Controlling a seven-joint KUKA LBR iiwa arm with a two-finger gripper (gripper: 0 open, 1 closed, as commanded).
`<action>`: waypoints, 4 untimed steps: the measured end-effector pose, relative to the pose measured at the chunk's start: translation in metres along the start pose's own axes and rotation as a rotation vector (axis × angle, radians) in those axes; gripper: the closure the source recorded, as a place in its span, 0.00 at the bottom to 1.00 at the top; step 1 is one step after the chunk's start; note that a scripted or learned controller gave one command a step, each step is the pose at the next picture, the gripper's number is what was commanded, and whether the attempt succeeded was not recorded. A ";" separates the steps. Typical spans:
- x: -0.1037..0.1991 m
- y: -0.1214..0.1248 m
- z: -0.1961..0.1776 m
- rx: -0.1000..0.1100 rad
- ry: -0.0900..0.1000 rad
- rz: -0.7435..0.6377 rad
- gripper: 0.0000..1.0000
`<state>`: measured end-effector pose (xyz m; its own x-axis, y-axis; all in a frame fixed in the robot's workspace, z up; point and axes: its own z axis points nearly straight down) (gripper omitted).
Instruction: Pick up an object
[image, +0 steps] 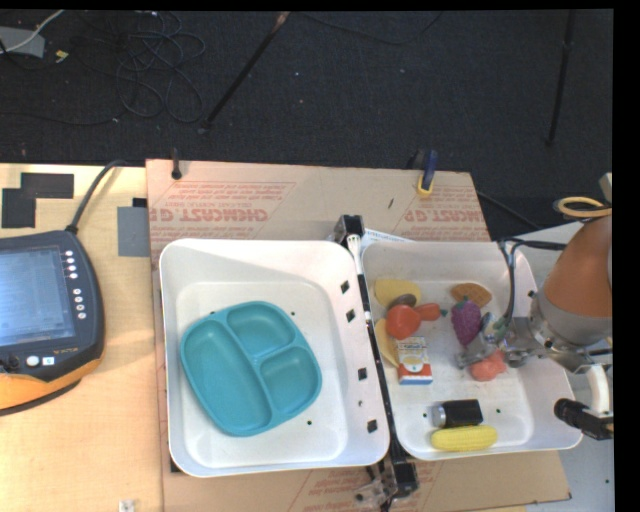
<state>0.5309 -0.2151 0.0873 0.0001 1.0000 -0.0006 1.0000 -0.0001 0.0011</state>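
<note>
Toys are lying jumbled in the right bin (520, 425), and my tool (484, 352) is sitting low among them, just right of the purple toy (465, 320), touching a salmon-red piece (489, 368); I cannot tell its opening or whether anything is being gripped.

Object count, both bins.
Bins: 2, white, a left bin (190, 280) and a right bin (520, 420). Left bin: 1 teal divided plate (250, 367). Right bin: 1 yellow corn cob (464, 438), 1 black block (459, 412), 1 small carton (413, 360), 1 red toy (405, 319), 1 purple toy (466, 321), 1 orange-red piece (488, 368); further small items at the far side too jumbled to count.
</note>
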 end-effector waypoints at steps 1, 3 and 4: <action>-0.001 -0.001 -0.012 0.000 0.002 0.004 1.00; 0.112 -0.024 -0.005 -0.009 -0.003 -0.003 1.00; 0.181 -0.008 -0.106 -0.007 0.004 -0.008 1.00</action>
